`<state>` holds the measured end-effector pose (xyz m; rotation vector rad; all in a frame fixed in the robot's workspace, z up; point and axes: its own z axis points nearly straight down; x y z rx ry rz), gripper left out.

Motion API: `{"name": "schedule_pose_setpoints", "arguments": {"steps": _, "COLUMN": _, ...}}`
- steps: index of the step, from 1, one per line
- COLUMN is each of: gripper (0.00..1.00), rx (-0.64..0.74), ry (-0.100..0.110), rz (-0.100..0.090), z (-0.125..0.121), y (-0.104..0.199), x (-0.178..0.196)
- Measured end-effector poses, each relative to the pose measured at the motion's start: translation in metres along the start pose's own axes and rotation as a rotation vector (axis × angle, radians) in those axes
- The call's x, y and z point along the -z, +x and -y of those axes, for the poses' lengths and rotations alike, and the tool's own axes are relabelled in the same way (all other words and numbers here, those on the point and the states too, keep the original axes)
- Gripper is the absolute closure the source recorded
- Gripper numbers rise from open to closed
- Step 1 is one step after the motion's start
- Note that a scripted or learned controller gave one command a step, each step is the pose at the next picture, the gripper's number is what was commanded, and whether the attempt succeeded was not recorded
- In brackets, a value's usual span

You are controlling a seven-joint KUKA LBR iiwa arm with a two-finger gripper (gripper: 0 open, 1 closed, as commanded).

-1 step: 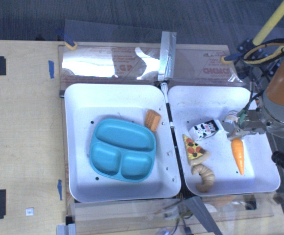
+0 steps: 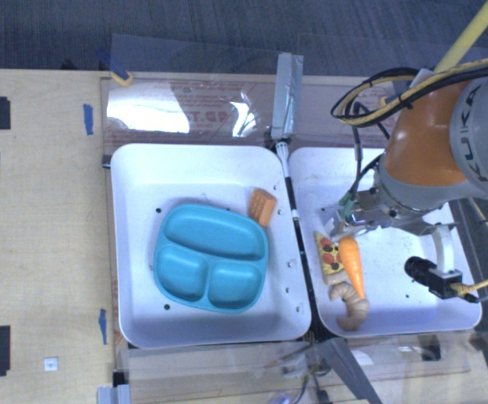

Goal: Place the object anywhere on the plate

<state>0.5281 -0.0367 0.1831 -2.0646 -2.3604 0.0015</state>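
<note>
We are hovering our gripper (image 2: 351,218) in the right bin (image 2: 395,310); its state we cannot tell. The toy carrot (image 2: 352,265) is lying just below it, long axis running away from it, and the blue plate (image 2: 211,257) is waiting well left

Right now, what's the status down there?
Gripper over right bin, just above carrot. Nothing seen held. Plate in left bin, compartments bare; brown piece beside its rim.
</note>
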Motion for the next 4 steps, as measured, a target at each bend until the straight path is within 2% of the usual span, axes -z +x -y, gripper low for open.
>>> {"name": "schedule_pose_setpoints", "arguments": {"steps": 1, "gripper": 1.0, "rx": -0.005, "ry": -0.006, "rz": 0.003, "z": -0.031, "y": 0.068, "x": 0.001}}
{"name": "schedule_pose_setpoints", "arguments": {"steps": 2, "gripper": 1.0, "rx": 0.022, "ry": 0.001, "rz": 0.002, "z": -0.022, "y": 0.13, "x": -0.021}}
{"name": "schedule_pose_setpoints", "arguments": {"steps": 3, "gripper": 1.0, "rx": 0.203, "ry": -0.029, "rz": 0.005, "z": -0.046, "y": 0.171, "x": -0.07}}
{"name": "schedule_pose_setpoints", "arguments": {"steps": 4, "gripper": 0.0, "rx": 0.202, "ry": -0.021, "rz": 0.006, "z": -0.044, "y": 0.17, "x": -0.074}}
